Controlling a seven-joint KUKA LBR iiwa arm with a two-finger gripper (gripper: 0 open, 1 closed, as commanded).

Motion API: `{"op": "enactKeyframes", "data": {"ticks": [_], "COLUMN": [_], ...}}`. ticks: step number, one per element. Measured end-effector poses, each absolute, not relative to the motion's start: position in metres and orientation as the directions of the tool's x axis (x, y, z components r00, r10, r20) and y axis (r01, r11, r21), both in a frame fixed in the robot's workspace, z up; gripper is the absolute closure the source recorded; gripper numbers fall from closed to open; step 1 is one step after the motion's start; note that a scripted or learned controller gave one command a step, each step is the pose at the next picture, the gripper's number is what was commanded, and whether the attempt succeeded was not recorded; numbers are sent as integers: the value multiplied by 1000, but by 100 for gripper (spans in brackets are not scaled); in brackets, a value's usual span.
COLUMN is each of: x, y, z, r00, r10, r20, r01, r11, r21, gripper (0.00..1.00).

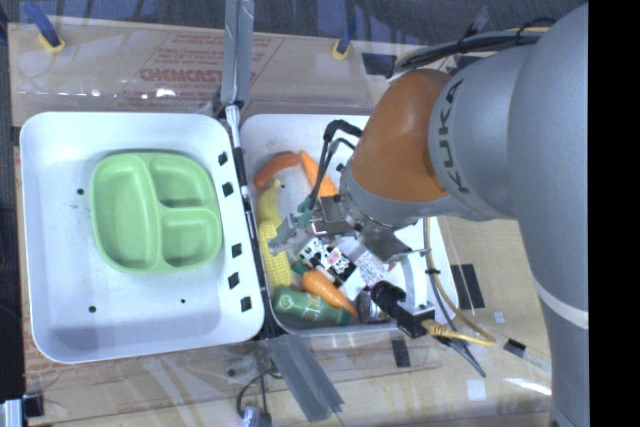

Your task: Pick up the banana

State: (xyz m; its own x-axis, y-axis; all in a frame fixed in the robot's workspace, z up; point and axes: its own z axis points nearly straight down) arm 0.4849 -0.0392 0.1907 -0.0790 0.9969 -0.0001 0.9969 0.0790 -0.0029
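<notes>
The banana (269, 205) is a yellow curved fruit lying along the left wall of the right bin (262, 129), near its middle. My gripper (304, 228) is down in that bin, just right of the banana and close to it, under the arm's orange band. The wrist hides the gripper's tip, and I see nothing held in it.
Below the banana lie a yellow corn cob (277, 265), a carrot (329, 289) and a green bottle (310, 307). Orange pieces (276, 165) sit above it. The left bin (50, 215) holds a green divided plate (157, 212). The arm covers the right bin's right half.
</notes>
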Motion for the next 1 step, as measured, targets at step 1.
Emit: {"op": "enactKeyframes", "data": {"ticks": [1], "x": [512], "y": [-5], "z": [215], "r00": [-26], "r10": [1000], "r20": [0], "r01": [1000], "r11": [26], "r21": [-5], "gripper": [0]}}
